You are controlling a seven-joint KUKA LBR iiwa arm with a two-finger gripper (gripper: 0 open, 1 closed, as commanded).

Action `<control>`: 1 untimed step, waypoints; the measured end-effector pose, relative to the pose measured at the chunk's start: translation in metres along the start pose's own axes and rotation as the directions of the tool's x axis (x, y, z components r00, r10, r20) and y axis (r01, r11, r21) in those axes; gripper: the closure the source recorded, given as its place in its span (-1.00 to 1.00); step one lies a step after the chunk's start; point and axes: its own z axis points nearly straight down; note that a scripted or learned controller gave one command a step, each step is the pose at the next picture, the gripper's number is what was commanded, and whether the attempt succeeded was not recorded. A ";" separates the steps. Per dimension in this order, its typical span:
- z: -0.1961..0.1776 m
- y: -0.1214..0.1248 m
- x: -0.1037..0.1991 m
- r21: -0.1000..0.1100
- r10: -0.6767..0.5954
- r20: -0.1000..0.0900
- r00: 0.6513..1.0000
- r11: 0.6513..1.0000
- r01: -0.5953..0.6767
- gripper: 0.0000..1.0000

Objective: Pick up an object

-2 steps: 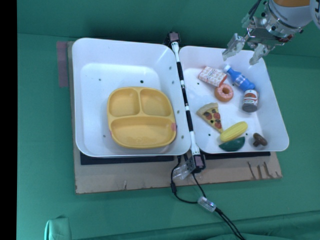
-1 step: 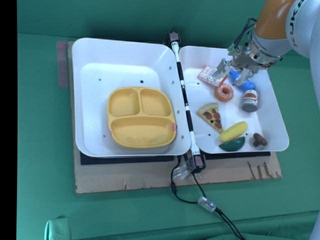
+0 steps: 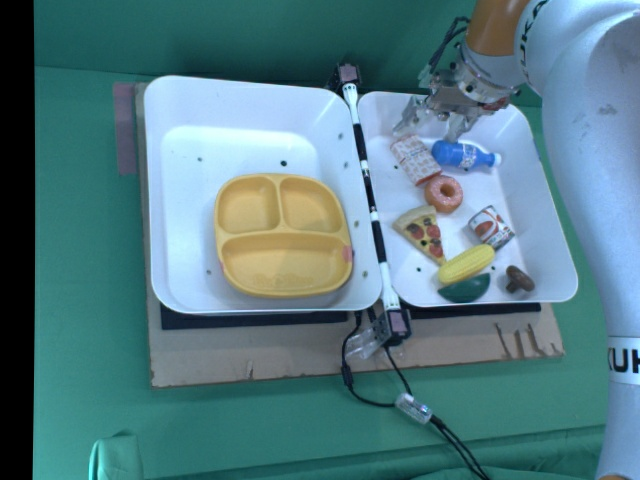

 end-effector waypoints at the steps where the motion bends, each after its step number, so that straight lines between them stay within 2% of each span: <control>1: -0.016 0.002 0.005 -0.006 0.003 -0.015 1.000 1.000 -0.003 1.00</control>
